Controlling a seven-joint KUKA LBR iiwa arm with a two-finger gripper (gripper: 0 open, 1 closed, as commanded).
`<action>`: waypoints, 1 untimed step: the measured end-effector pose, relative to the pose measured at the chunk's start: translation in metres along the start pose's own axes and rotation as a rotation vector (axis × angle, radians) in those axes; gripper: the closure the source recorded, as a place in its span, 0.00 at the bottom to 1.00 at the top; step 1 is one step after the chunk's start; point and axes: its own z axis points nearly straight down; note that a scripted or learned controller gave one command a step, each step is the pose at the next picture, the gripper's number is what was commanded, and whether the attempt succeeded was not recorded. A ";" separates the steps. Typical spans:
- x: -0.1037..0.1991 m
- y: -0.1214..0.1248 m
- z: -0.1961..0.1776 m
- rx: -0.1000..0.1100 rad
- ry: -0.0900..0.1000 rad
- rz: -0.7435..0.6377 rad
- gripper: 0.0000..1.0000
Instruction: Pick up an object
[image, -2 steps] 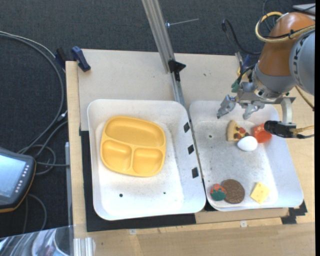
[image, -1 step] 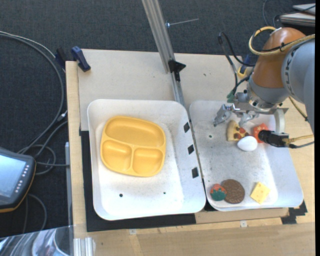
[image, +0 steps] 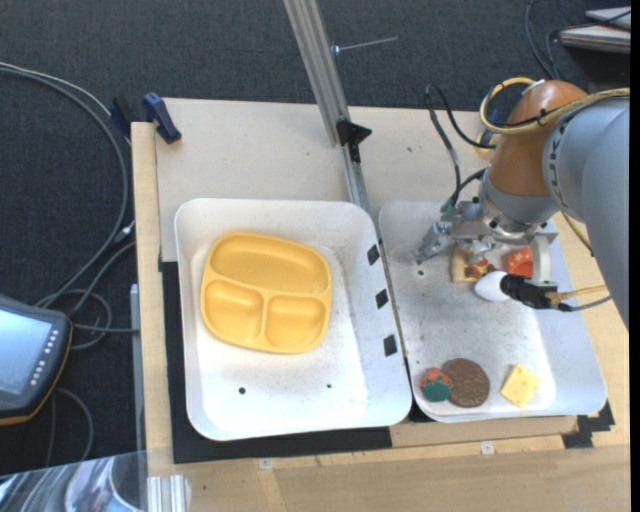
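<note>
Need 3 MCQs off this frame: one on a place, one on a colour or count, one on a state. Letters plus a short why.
1. Where does the yellow divided plate lie?
A. left bin
B. right bin
C. bare bench

2. How many compartments does the plate have?
A. two
B. three
C. five

3. Where is the gripper?
A. over the left bin
B. down in the far part of the right bin
C. raised over the bench, clear of both bins

Key: 1 A, the plate sits inside the left bin. 2 B, one long section and two smaller ones show. 3 B, the gripper is low among small items at the far end of the right bin, away from the brown disc and yellow wedge near its front edge.
</note>
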 end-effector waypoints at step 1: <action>0.001 0.002 -0.014 -0.005 0.001 0.000 1.00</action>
